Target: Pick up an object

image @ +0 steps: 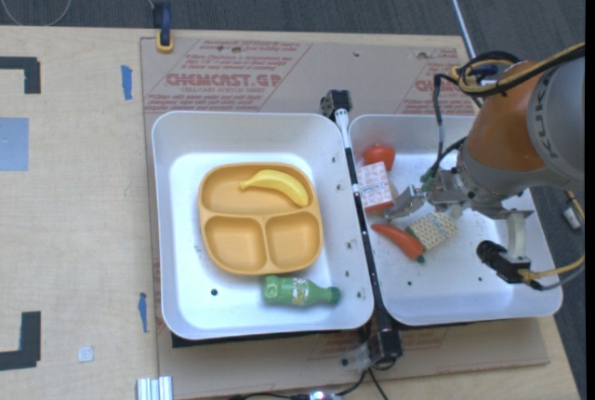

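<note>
Your gripper (416,200) sits low in the right bin (465,296), near that bin's left wall, with the arm's orange band just behind it. Directly beneath and slightly toward the bin's near edge lies the red chili pepper (400,241), its long axis running diagonally from the left wall toward the bin's middle. A pale waffle-textured piece (434,228) touches the pepper's right end, and a red-capped bottle (376,175) lies just beside the jaws toward the far-left corner. The wrist hides the jaw gap, so you cannot tell how wide they stand. Nothing is visibly held.
</note>
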Controlling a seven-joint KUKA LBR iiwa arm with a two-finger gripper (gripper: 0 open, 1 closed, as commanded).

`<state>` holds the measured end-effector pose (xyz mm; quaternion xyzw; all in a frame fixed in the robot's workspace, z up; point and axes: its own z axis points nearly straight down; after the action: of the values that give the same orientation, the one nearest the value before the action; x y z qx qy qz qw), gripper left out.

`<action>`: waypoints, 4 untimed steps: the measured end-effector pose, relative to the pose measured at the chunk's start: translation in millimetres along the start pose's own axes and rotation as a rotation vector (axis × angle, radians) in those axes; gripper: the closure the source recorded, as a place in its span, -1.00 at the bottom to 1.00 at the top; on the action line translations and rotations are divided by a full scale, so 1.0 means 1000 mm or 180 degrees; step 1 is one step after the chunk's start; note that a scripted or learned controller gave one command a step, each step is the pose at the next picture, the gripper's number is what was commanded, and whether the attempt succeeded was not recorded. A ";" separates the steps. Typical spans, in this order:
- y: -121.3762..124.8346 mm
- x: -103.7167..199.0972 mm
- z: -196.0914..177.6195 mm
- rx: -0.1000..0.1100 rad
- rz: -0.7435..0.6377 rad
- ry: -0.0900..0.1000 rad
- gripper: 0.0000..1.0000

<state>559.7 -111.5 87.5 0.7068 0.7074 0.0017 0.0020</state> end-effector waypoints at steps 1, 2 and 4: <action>-0.036 0.017 0.000 -0.0011 0.0004 -0.0007 -1.00; -0.033 0.013 -0.013 -0.0041 0.0015 -0.0035 1.00; -0.079 0.128 -0.098 0.0014 -0.0002 0.0005 1.00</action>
<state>480.0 16.7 184.6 0.7066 0.7076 0.0007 -0.0001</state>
